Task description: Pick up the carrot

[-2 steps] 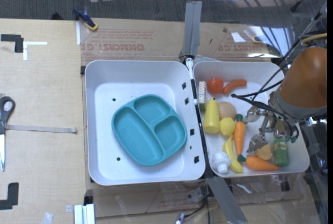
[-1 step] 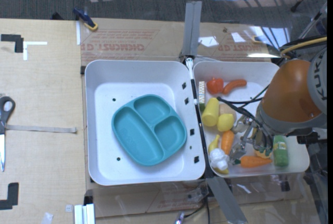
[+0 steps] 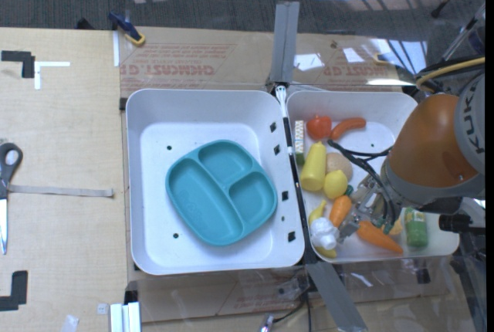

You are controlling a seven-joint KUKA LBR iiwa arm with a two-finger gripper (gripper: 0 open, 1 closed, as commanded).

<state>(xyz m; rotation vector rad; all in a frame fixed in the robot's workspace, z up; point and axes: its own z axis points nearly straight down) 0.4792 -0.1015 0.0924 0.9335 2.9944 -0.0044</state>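
At the lower right of the frame, the carrot (image 3: 378, 237) lay on the floor of the right bin (image 3: 367, 101), tilted with its tip toward the bin's near wall. The gripper (image 3: 361, 208) was lowered just beside its thick end, evidently for a grasp; whether the jaws were apart or together could not be told, since cables and the arm (image 3: 434, 143) covered them. Further up, crowded toy food was partly hidden. In the left bin (image 3: 147, 191), a teal plate (image 3: 221, 192) was seen.
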